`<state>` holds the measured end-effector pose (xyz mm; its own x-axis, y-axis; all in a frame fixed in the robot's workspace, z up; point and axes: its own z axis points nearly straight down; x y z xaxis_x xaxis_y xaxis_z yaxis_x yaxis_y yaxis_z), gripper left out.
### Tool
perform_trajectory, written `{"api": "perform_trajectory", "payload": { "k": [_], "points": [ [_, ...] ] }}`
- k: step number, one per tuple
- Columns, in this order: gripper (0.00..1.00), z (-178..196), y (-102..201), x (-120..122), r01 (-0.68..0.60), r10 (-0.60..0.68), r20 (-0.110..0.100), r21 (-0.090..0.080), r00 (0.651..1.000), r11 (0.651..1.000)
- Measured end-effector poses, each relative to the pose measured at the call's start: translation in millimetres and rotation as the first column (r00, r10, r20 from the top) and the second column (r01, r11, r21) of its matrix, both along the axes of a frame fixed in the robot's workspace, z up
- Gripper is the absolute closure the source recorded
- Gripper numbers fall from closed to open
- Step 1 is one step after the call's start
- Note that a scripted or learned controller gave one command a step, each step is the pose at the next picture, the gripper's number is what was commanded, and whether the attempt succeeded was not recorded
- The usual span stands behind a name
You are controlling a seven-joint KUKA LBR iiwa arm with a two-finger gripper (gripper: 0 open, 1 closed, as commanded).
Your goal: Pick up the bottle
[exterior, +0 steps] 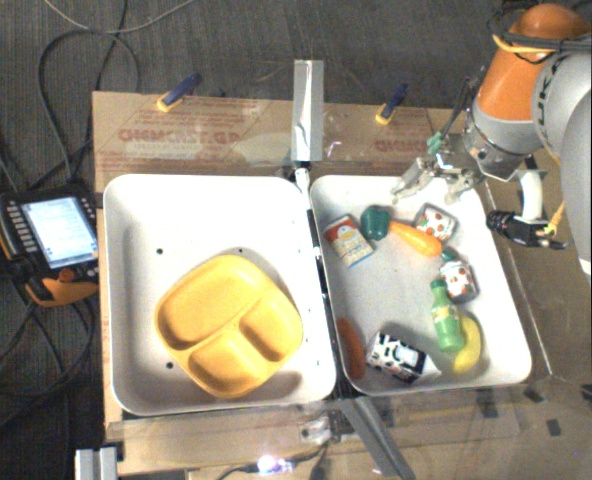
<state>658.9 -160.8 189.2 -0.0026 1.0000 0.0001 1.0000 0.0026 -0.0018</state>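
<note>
Left bin [126, 268] holds a yellow divided tray [231, 323] — carrot [416, 238] and banana [469, 346] lie in the right bin [506, 353].

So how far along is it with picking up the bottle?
Nothing looks done yet. The green bottle lies in the right bin, beside the banana. The pincer hangs over that bin's far edge with nothing between its fingers. Left to do: move to the bottle, descend, grip and lift.

Gripper [434, 175] hovers over right bin's [511, 298] far rim, jaws spread, nothing between them. Green bottle [443, 318] lies near front, touching banana [467, 346]. Yellow divided tray [230, 324] in left bin [126, 268].
</note>
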Motion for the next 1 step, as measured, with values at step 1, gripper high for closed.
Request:
{"api": "perform_trajectory", "payload": {
  "k": [1],
  "points": [
    [0.0,-6.0,76.4,9.3,0.009,-0.009,-0.001,0.0,1.0,1.0]
  ]
}}
